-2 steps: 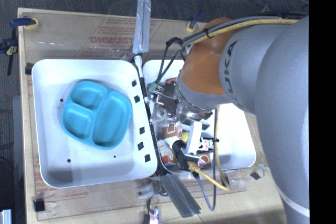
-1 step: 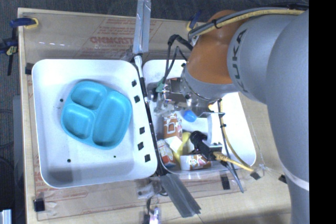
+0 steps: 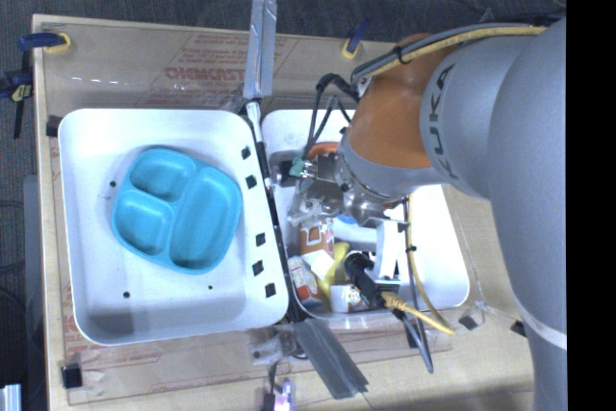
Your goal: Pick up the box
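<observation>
My gripper [image 3: 311, 207] is low in the right bin [image 3: 448, 255], near its left wall, with the grey and orange arm above it covering much of the bin. Just below the gripper lies a small brown and white box [image 3: 315, 237], touching or nearly touching it; I cannot see whether it sits between the fingers. A second small carton [image 3: 302, 279] with red print lies at the bin's front left corner, beside a yellow item [image 3: 336, 267].
The left bin [image 3: 87, 207] holds a blue divided plate [image 3: 178, 209]. An orange object [image 3: 327, 150] peeks out behind the wrist at the back of the right bin. The divider wall between the bins stands close to the gripper's left.
</observation>
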`<state>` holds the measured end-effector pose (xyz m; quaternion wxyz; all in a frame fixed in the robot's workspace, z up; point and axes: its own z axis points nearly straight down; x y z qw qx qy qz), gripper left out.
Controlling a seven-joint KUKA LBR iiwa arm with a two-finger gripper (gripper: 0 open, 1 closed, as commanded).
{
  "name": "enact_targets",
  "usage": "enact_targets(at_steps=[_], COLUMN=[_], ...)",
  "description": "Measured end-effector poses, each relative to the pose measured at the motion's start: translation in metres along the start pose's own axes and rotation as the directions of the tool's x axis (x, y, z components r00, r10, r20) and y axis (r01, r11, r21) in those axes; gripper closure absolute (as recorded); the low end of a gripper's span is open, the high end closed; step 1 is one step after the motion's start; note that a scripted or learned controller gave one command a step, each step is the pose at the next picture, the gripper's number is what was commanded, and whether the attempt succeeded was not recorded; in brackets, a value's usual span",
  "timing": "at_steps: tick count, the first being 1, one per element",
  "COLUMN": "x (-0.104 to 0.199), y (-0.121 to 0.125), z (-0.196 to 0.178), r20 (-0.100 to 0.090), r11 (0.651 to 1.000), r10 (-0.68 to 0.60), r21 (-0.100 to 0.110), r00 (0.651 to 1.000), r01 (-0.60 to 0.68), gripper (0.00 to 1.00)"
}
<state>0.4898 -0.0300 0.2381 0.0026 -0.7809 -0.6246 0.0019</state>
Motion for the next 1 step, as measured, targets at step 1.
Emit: enact_targets(at_steps=[1], x=[0.0243], y=[-0.0193], z=[0.0386], r20=[0.0], r11=[0.978], r10=[0.21], r21=[0.0], r00=[0.978], r01=[-0.21], gripper=[1.0])
